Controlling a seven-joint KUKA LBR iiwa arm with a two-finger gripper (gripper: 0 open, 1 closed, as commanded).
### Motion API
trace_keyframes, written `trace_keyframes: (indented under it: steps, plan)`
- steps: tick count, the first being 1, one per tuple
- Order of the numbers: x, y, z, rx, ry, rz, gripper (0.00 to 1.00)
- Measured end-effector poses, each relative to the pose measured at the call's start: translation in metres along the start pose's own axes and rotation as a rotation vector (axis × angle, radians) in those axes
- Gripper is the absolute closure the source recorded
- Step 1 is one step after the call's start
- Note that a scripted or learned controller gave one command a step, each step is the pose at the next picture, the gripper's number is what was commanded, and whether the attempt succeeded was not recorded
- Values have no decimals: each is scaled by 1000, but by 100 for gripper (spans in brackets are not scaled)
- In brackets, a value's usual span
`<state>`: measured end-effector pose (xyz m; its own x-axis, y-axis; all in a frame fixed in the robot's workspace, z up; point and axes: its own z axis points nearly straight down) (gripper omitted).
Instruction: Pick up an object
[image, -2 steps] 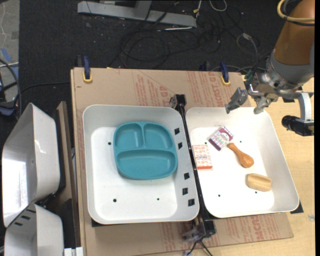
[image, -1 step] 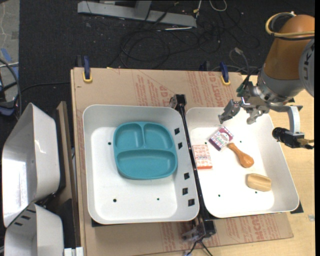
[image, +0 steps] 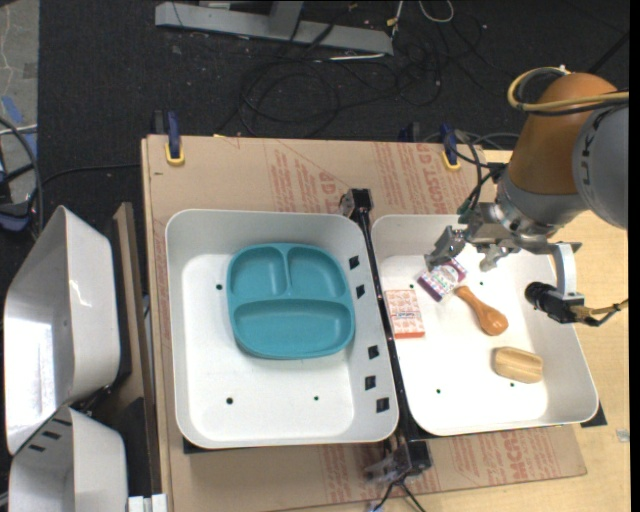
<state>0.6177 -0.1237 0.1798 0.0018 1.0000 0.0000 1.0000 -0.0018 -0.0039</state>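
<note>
In the right bin (image: 570, 400), toward its far left part, a small purple-and-white packet (image: 441, 280) sits right under the gripper (image: 448, 255). Its long axis runs on a slant, from far right down to near left, and its purple end points to the near left. The gripper's metal fingers (image: 440, 245) reach down to the packet's far edge and look to be touching it, but how far apart they stand, and whether the packet is truly between them, I cannot tell from this slant.

Just right of the packet lies a wooden spoon (image: 482, 309), its handle end close by the packet and its bowl pointing near and right. Left of the spoon, close to the bin's left wall, a small red-and-white card (image: 403, 312) lies flat with its long side running far to near. Nearer and further right rests a tan wooden block (image: 517, 365), well apart from the packet.

The left bin (image: 200, 400) holds a teal divided tray (image: 291, 301), lying flat in its middle with two small compartments on the far side and one wide one on the near side.

The grey arm (image: 560, 150) with its orange band comes in from the right above the right bin's far edge
</note>
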Motion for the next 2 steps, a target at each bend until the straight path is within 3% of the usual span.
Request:
trace_keyframes:
  steps: [1, 2]
  plan:
    - [8, -7, 56, 1, 1, -1, 0]
    - [8, -5, 43, -5, 0, 0, 100]
